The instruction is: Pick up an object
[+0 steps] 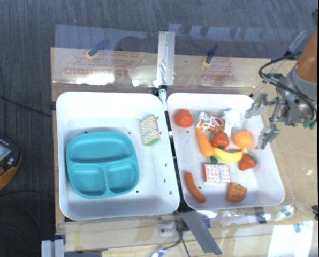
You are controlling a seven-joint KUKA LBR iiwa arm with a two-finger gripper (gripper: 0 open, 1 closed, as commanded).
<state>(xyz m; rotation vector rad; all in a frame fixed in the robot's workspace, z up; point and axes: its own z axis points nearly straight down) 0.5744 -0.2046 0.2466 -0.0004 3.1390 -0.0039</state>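
While a brown waffle-cone toy (235, 191) lies nearest in the right white plastic bin (272, 189), an orange ball (243, 138) and yellow banana (227, 155) sit farther in; over the right rim, the grey two-finger gripper (260, 121) hangs spread wide, holding nothing

My gripper (262, 122) over the right bin (272, 194)

Fingers spread, holding nothing; the orange (243, 138) and banana (227, 155) lie just left of them.
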